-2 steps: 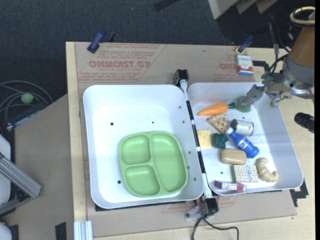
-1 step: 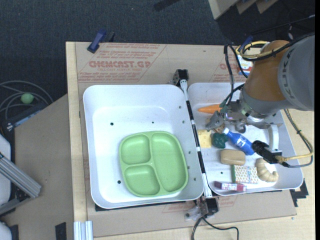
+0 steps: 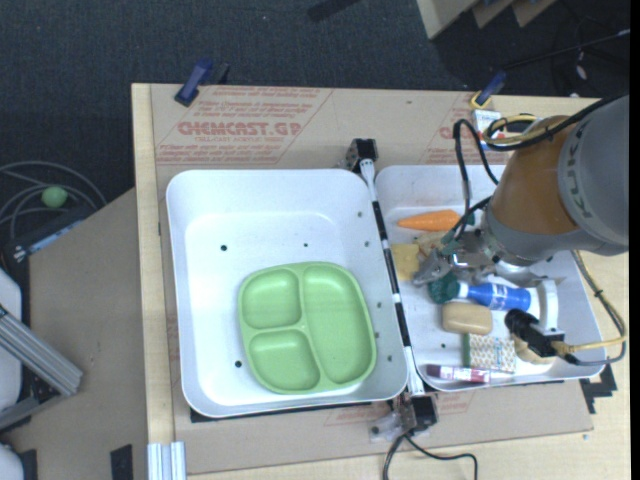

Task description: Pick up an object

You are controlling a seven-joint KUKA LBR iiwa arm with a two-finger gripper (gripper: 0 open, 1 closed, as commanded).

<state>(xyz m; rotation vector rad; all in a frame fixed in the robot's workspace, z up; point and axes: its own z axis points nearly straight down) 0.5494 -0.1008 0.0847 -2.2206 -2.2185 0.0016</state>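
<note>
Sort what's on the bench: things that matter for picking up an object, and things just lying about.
For the job:
gripper
carrot
blue tube
soap bar
right bin

Lying about:
green divided plate
left bin
blue clamp

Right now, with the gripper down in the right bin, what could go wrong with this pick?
1. The gripper sits among crowded items: the carrot, the blue-and-white tube and the tan soap bar lie close together, so it may nudge or catch two things.
2. It is near the divider between the bins, so a collision with the wall is possible.
3. The tube looks round and might slip.
</note>
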